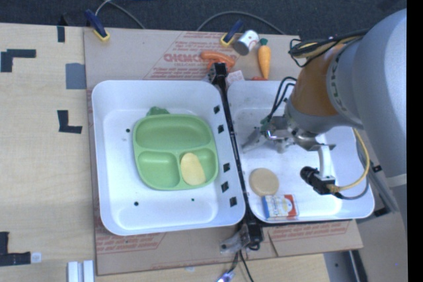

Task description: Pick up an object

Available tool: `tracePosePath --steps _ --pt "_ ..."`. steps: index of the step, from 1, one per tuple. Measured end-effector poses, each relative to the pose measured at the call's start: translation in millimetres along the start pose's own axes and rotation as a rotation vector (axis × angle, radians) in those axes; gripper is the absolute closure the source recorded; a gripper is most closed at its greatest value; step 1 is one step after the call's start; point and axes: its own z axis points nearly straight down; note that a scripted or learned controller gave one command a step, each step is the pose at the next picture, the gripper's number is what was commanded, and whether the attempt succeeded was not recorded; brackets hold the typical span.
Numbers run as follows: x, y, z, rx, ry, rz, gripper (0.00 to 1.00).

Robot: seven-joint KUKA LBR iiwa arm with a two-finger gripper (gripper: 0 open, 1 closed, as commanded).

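Two bins (106, 142); one green plate (175, 150), one cookie (264, 181), one carton (280, 207).

Glossy green plastic tray (173, 135)

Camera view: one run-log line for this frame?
arm: over right white bin | gripper: low at bin's left side, nothing visibly held | round tan disc: in bin, untouched | green divided plate: left bin

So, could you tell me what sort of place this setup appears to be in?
Probably a robotics lab bench for grasping trials: two white bins clamped side by side on cardboard, toy food such as a carrot and a green plate, plus a cabled robot arm.
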Motion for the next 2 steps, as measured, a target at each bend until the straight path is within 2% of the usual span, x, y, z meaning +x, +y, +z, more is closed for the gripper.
tracePosePath --steps 1,2 --pt "-15.9 -89.2 -0.1 0.003 0.000 0.003 0.00" --pt "-88.9 -27.1 -98.4 0.004 -0.001 0.002 0.00"
